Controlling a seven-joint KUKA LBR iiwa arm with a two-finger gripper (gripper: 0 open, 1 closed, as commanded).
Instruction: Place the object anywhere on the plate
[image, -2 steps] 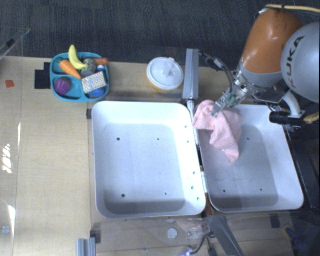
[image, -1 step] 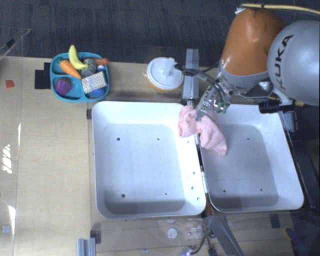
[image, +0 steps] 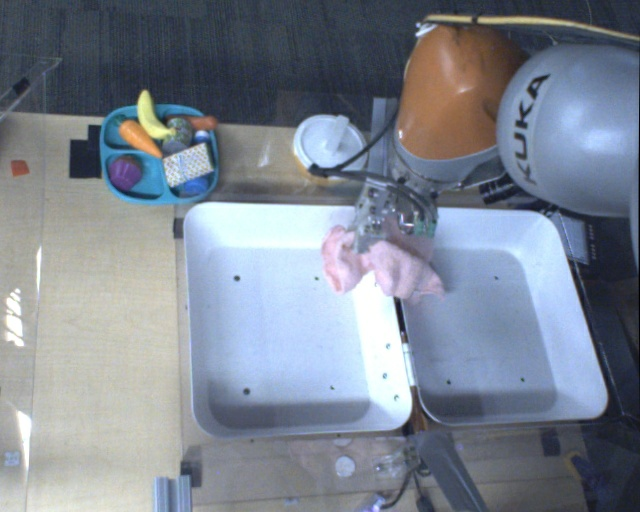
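Right over the seam between the two bins, the gripper (image: 392, 222) hangs with a pink cloth (image: 380, 265) bunched directly beneath it, and that is the relation to watch: the cloth sits just under and slightly toward the camera from the jaws, its top edge rising into them at about the spot where the metal ends. It looks pinched there, so I'd call the jaws clenched on the pink cloth, though the fingertips themselves are buried in fabric and wiring and the hold is a judgement, not a clear sight. The cloth's long axis runs left to right, draped across the divide, one lobe over the left bin (image: 250, 400) and the fuller lobe over the right bin (image: 560, 400). The arm comes in from the right, its orange band (image: 455, 85) stacked almost straight above the wrist, so the tool points steeply down. Now the target: beyond the bins on the desk (image: 90, 330) sits a small white dish (image: 325, 140), up and left of the jaws, probably the plate. Further left rests a blue tray (image: 115, 188) of toy food, well apart. The coming move, I reckon, is a lift and a short carry away from the camera and leftward.
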